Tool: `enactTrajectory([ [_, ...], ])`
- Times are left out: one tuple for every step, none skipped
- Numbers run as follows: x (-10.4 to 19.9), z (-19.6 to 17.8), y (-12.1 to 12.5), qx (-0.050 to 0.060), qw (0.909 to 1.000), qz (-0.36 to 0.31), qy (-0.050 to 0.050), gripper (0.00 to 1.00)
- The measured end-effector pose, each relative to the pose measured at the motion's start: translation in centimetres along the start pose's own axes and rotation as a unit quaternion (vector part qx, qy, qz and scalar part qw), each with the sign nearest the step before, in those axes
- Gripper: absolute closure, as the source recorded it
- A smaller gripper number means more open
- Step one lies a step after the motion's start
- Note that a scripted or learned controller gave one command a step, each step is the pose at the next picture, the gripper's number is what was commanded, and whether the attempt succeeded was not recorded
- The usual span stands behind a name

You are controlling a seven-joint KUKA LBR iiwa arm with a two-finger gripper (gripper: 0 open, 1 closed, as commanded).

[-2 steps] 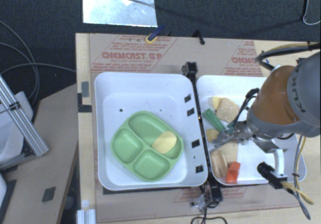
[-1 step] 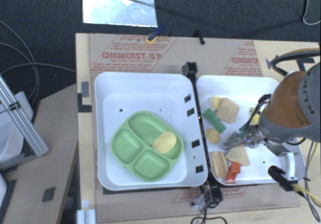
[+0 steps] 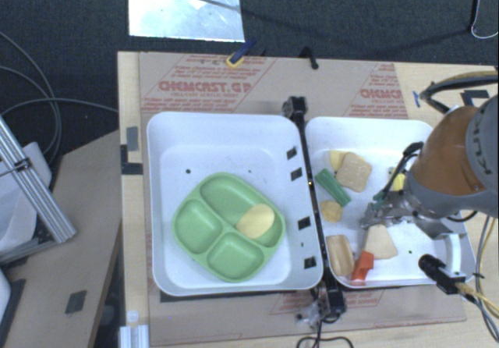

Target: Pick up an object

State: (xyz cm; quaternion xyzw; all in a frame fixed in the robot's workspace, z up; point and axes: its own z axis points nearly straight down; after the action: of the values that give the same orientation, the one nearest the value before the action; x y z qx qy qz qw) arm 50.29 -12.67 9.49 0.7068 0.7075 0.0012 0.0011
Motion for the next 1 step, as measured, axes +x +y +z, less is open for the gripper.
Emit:
enactTrajectory([
  [5.57, -9.46, 3.1, -0.005, 1.0, -0.005, 0.001, 1.0],
])
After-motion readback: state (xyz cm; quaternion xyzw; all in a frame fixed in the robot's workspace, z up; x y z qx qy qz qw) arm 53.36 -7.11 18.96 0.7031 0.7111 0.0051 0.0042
